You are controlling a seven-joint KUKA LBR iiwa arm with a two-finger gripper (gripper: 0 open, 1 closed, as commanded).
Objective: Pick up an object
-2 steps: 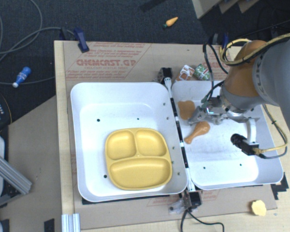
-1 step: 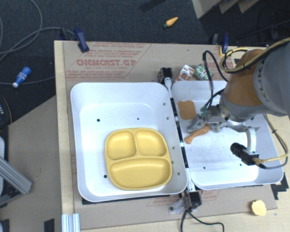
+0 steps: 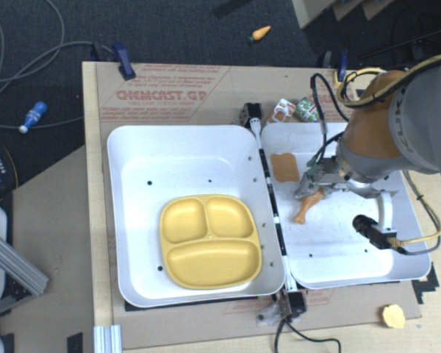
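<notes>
Your orange carrot-shaped toy lay tilted in the right bin, near its nine o'clock wall. The gripper sat right at the toy's one o'clock end; you couldn't tell its fingers' state. A brown flat piece lay at eleven o'clock. The left bin held a yellow divided plate.

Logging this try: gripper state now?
Gripper: down in the right bin, at the top end of the orange carrot-like piece; open or shut cannot be told.
</notes>
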